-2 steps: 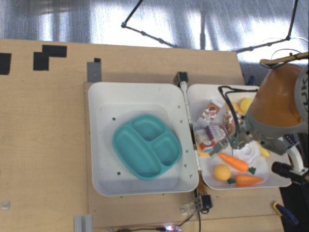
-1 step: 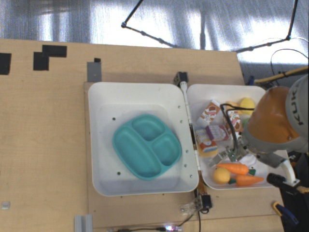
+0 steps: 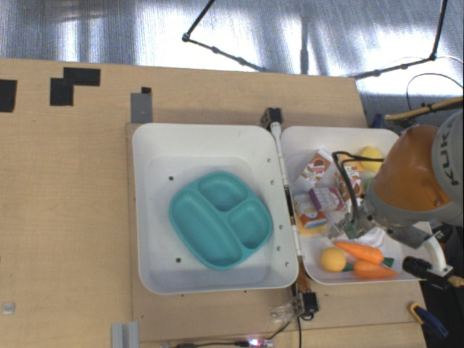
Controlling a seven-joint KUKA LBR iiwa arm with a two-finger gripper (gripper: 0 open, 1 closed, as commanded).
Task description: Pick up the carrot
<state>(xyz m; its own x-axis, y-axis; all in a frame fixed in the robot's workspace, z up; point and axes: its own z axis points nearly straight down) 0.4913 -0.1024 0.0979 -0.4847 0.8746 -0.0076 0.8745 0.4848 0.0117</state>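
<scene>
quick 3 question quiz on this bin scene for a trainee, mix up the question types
1. True or false: the teal tray lies in the left bin.
2. Which bin holds the carrot? A left, B right.
3. Fill in: the round yellow-orange ball lies just ____ of the carrots, as the camera sees it.

Key: 1 true. 2 B, the right bin, near its front wall. 3 left.

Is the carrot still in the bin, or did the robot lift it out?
In the bin. The carrot lies flat on the right bin's floor beside a small yellow ball, under the gripper.
</scene>
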